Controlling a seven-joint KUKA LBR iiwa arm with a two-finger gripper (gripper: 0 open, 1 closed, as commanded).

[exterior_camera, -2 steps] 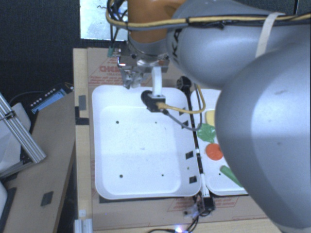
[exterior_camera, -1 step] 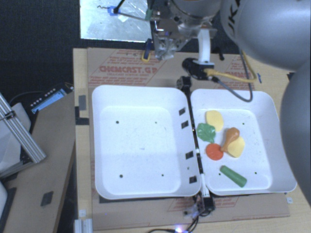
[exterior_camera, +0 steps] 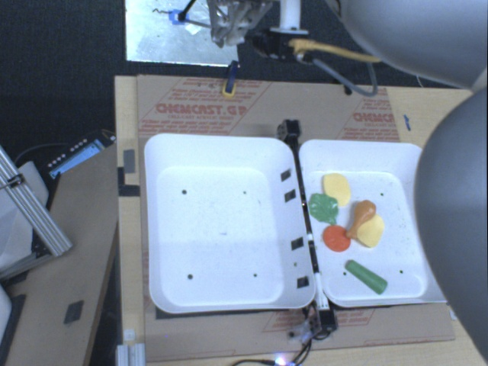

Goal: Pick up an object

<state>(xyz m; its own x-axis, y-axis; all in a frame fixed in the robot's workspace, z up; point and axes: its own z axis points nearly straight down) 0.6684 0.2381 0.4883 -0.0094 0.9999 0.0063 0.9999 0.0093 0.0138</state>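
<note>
Gripper (exterior_camera: pixel 229 21) high at the top centre of the frame, above the bench's far edge and well apart from both bins; too blurred to tell whether spread or pressed together, though apparently nothing between the fingers. Right bin (exterior_camera: pixel 404 158) at lower right holding a yellow piece (exterior_camera: pixel 336 188), green piece (exterior_camera: pixel 322 207), red piece (exterior_camera: pixel 336 239), orange-and-yellow piece (exterior_camera: pixel 364 221) and green stick (exterior_camera: pixel 366 276). Left bin (exterior_camera: pixel 152 204) beside it, touching along the middle.

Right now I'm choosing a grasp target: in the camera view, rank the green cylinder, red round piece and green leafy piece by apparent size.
1. green cylinder
2. green leafy piece and red round piece: too alike to rank.
</note>
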